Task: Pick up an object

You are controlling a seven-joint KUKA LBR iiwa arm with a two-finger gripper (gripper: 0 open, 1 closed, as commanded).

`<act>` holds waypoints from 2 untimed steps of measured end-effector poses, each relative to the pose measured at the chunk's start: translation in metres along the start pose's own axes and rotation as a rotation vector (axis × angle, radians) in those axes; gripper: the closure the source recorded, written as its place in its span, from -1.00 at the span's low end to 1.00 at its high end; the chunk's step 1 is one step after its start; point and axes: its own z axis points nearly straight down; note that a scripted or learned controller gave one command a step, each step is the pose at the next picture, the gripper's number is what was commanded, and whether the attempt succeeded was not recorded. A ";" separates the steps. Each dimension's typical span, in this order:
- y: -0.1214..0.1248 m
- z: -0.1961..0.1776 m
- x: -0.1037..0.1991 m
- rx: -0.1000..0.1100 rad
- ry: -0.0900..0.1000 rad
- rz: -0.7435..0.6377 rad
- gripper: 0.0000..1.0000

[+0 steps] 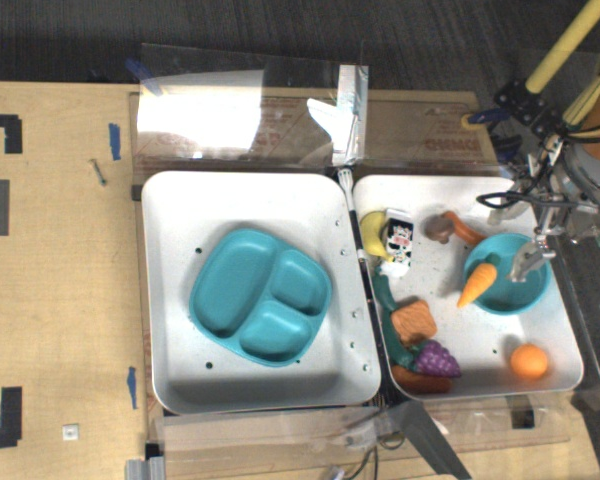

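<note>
While over teal bowl (pixel 508 288), hand (pixel 532 258) right of carrot (pixel 477 283).

Robotics lab, bin-picking test cell.
Plywood tabletop (pixel 50 298) with black tape markers, two white bins (pixel 170 208) butted side by side, clear plastic sheeting (pixel 240 118) taped up behind them. Toy props inside: teal divided tray (pixel 260 293), plastic carrot (pixel 477 283), grapes (pixel 436 358), orange ball (pixel 528 361). Dark carpet floor (pixel 280 8), loose cabling on the rig at right.
</note>
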 end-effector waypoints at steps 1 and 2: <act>0.008 0.094 -0.011 0.003 -0.011 0.009 -1.00; 0.021 0.106 -0.005 0.001 -0.002 0.156 -1.00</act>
